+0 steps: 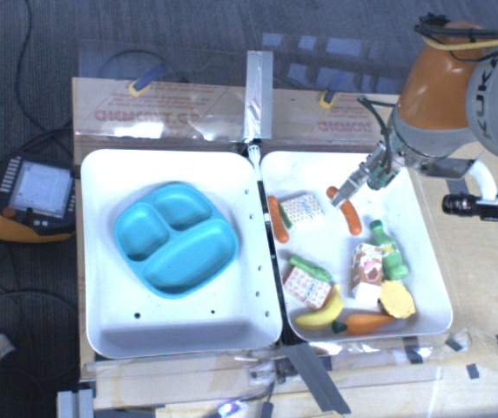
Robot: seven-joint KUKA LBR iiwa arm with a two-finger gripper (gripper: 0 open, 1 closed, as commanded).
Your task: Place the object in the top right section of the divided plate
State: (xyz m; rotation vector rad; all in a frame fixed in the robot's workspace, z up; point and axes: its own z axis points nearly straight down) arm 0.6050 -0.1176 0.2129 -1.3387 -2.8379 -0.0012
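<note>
Camera view shows the pincer (346, 192) low in the right bin (423, 233), apparently empty and narrow, beside a sausage (353, 218); a miss leaves the divided plate (177, 236) unfilled.

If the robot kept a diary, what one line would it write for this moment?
arm: over right bin | gripper: above small sausage, nothing visibly held | blue divided plate: in left bin, no item on it | step: pick not yet done

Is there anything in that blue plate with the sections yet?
No. The blue divided plate in the left bin has all three sections bare. The toy foods, such as the banana, lie in the right bin.
</note>
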